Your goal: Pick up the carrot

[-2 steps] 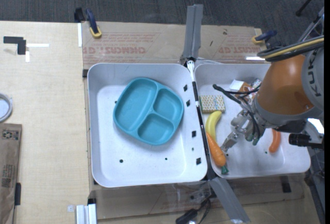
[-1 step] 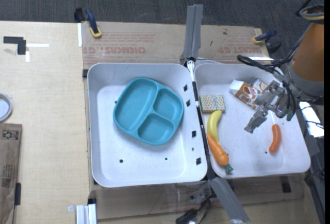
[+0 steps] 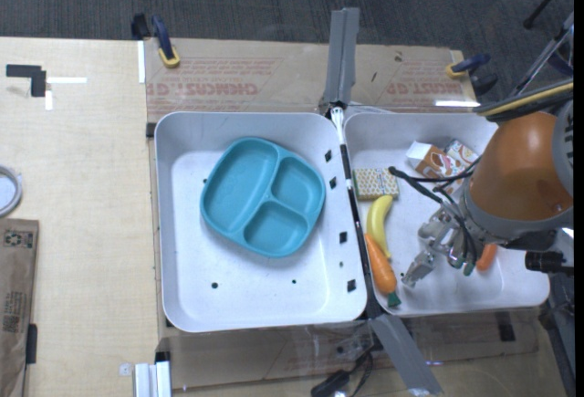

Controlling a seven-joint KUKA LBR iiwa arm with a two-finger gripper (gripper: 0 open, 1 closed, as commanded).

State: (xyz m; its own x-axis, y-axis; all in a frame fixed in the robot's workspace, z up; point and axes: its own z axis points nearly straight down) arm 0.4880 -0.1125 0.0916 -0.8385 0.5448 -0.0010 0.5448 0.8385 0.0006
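Carrot: the long orange carrot with a dark green stem end (image 3: 380, 269) lies in the right-hand shallow white bin (image 3: 511, 293), against that bin's left wall near the near-left corner, its green end pointing toward the near edge.
Banana: a yellow banana (image 3: 378, 220) lies just beyond the carrot on the far side, its near end touching or almost touching the carrot's top.
Gripper: the metal two-finger gripper (image 3: 429, 255) hangs low in the right bin, just to the right of the carrot and apart from it.
Fingers: they stand parted, angled down toward the bin floor, with nothing between them.
Arm: the grey arm with its orange band (image 3: 522, 169) comes in from the right and covers the middle and right part of the right bin.
Other items, right bin: a tan, dotted rectangular sponge-like block (image 3: 369, 182) sits at the far left, beyond the banana; a small white and orange printed carton (image 3: 444, 159) lies at the far side; a small orange piece (image 3: 486, 255) shows just right of the gripper, what it is cannot be told.
Left bin: the left-hand shallow white bin (image 3: 182, 295) holds a turquoise plastic plate with three compartments (image 3: 264, 196) near its middle.
Bench: the pale wooden bench top (image 3: 73, 167) carries both bins side by side.
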